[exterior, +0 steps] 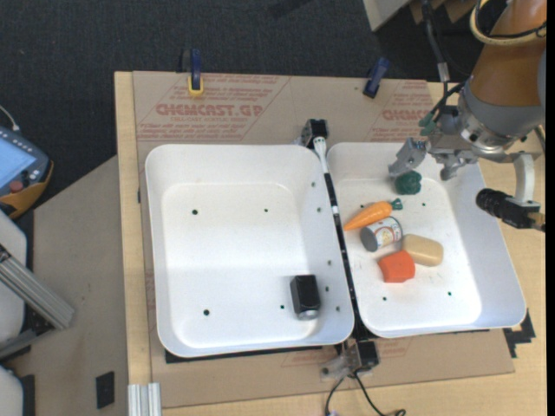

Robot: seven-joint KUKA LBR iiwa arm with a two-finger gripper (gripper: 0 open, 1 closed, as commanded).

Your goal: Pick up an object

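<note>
The gripper (431,158) hangs with fingers spread above the green lump (406,181) in the right bin (499,293), seemingly lined up for a grab, holding nothing.

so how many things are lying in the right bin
5: a green piece under the gripper, a carrot, a small can, a beige block and an orange-red block. The arm may hide more.

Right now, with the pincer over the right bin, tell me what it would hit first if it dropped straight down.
Most likely the small dark green object near the back of the right bin: the pincer seems to straddle it. Height above it is unclear from this slanted view.
</note>
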